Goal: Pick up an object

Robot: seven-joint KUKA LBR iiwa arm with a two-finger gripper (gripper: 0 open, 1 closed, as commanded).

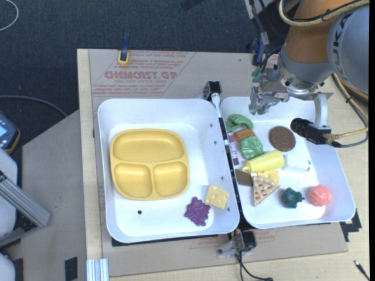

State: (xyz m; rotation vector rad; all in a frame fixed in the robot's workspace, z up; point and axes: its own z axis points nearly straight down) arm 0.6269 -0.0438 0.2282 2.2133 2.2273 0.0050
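Red print "CHEMCAST GP" on brown cardboard sheet (143, 69) at worktop's far edge; smaller lines under it too blurry to read.

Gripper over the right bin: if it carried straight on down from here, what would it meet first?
Probably bare floor of the right bin near its back wall; the gripper hangs just behind the green leafy toy. Depth is unclear.

A robotics lab: a grey-and-orange industrial arm (328, 28) at two o'clock, two shallow white plastic bins (108, 157) on a cardboard-topped bench (140, 72), loose cables.
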